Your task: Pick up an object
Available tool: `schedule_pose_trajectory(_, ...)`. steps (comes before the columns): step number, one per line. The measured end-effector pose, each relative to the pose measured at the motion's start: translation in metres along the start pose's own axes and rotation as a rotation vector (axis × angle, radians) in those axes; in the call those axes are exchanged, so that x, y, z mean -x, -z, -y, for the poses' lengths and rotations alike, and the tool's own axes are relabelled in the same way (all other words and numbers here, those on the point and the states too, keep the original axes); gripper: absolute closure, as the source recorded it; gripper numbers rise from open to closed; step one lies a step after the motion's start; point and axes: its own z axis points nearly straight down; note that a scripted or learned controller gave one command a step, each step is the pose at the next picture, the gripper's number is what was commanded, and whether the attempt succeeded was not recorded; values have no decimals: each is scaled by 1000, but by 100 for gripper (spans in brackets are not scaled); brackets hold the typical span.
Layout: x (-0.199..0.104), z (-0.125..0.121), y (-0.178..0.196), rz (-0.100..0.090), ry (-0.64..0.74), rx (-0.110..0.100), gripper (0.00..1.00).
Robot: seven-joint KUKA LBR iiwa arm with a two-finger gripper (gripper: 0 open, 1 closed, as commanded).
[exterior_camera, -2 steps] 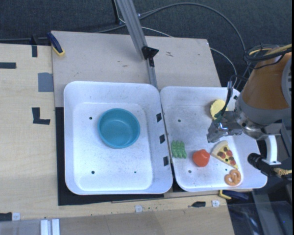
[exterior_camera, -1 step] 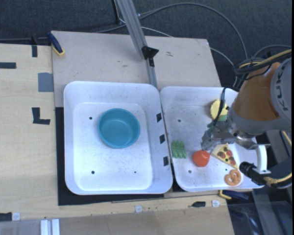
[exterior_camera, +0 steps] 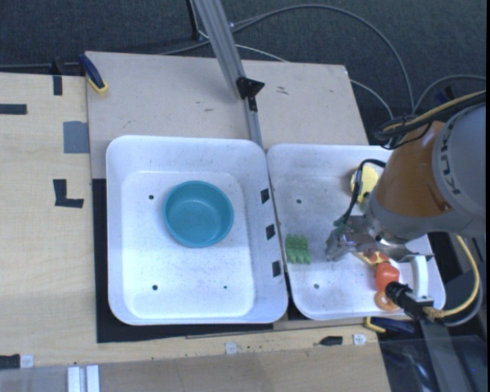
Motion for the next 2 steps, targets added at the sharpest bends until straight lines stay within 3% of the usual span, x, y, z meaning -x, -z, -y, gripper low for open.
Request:
schedule_pose_trajectory(1, 0, 0, -31, 1, -1, 7, 0)
schedule_pose_trajectory(2, 0, 0, -24, 1, 0, 4, 100)
